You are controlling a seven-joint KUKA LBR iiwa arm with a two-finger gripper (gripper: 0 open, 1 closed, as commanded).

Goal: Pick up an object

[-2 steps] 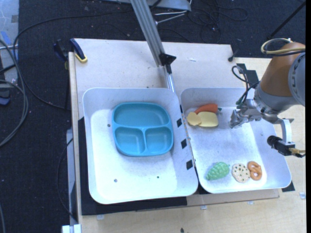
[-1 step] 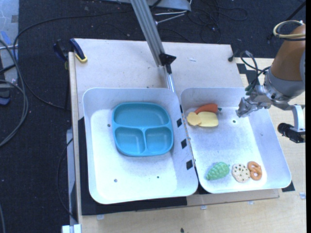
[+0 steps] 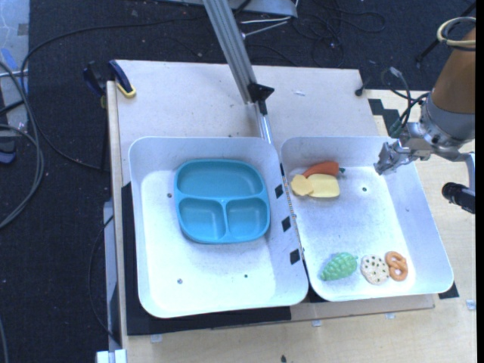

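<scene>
Item: yellow toy food, far-left of right bin, touching an orange piece. Likely light, rigid, slick plastic; grip across its narrow sides. My pincer hovers at the far-right rim, carrying nothing; opening: cannot tell.

Grey arm entering from right, wrist lowered

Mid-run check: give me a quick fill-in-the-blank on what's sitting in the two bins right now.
The blue divided plate lies in the ____ bin.
The green toy sits in the right bin, directly ____ of the speckled cookie.
The pretzel is ____ in colour.
The gripper hangs over the right bin's ____ edge.

Missing: left; left; orange; far
</scene>
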